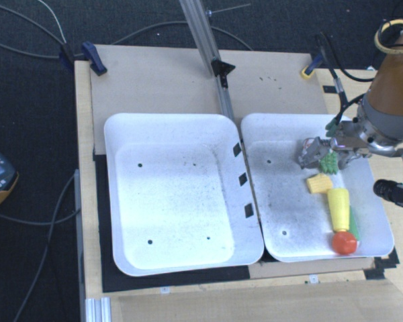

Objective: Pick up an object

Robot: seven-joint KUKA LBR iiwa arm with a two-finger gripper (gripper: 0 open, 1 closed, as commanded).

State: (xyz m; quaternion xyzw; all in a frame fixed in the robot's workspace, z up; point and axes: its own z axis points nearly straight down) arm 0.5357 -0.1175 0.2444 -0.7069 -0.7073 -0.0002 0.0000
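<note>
My gripper (313,154) hangs low over the upper right part of the right bin (282,200), reaching in from the right. A small green object (329,162) sits right beside it, touching or partly under its grey metal. Just below lies a small yellow block (318,184). A yellow cylinder (339,208) stretches down from there toward a red ball (344,243) at the bin's lower right corner. Whether anything is caught in the gripper is hidden by its own body.
The left bin (174,193) lies beside the right one, its white floor speckled with dark dots. A slanted metal pole (201,32) runs down to the gap between the bins. Black clips (242,178) line the shared rims. Cables trail at the right.
</note>
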